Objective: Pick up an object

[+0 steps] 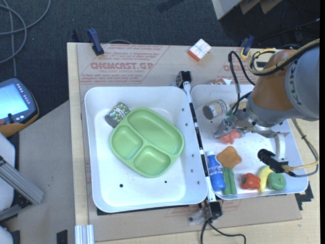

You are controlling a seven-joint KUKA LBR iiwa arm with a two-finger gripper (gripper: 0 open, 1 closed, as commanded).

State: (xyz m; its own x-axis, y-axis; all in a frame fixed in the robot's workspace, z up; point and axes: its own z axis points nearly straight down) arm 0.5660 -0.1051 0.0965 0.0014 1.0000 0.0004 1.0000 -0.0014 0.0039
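A small red-and-white box (199, 49) lies on the bench (127, 62).

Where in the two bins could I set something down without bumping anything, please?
The left bin has bare floor along its near edge and near-left corner, in front of the green plate. The right bin is crowded: a can, orange and red pieces, a blue bottle and the gripper fill it.

1. Dark grey carpet (127, 9) covers the floor around the bench.
2. A grey cable (20, 19) loops across the carpet at upper left.
3. The bench top (152, 65) is pale brown board with red printed lettering.
4. A lit screen device (15, 105) sits at the left edge.
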